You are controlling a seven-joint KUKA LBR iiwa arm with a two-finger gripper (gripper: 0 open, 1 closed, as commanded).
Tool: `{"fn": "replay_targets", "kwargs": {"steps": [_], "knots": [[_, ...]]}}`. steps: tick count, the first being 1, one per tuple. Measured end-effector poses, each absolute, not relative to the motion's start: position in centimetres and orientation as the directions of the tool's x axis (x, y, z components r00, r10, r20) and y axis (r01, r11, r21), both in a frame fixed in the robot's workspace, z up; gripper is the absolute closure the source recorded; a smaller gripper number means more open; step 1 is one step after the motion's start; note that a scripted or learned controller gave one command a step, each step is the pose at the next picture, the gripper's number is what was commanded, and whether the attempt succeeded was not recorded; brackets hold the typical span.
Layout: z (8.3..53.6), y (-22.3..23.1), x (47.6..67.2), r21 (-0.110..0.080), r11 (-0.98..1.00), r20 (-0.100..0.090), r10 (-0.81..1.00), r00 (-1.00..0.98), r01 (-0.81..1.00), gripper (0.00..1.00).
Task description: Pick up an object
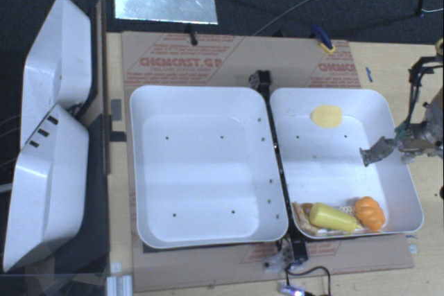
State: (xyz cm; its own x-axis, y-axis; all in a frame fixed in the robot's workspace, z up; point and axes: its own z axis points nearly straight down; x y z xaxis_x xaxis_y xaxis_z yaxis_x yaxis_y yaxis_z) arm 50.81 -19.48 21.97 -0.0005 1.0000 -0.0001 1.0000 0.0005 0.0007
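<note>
I looked down at a slant on a counter (229, 55) carrying two shallow white bins side by side. My jaws (374, 150) hung over the right bin (333, 170), near its right wall, about midway between far and near. Whether they were parted or clenched I could not tell; nothing was visibly held between them.

The things I might pick up all lay in the right bin. A pale yellow disc (326, 116) sat alone toward the far side, with bare bin floor all round it. Along the near wall, three things crowded together: a yellow-green cylinder (331, 216) lying on its side, an orange lumpy piece (370, 213) touching its right end, and something pale and flat (305, 218) underneath that I could not make out.

I judged all of them light, probably plastic toys. The cylinder looked stiff and smooth, so it might roll or slip; gripping across its middle seemed best. The disc looked low and flat, hard to get under.

The left bin (201, 163) offered no target. The near wall hemmed in the clustered pieces, leaving little room on that side. The disc had open room on every side.
</note>
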Motion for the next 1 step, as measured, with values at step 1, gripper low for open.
{"fn": "replay_targets", "kwargs": {"steps": [1], "knots": [[21.97, -19.48, 50.81, 0.001, 0.001, 0.0, 1.0, -0.001, 1.0, 0.0]]}}
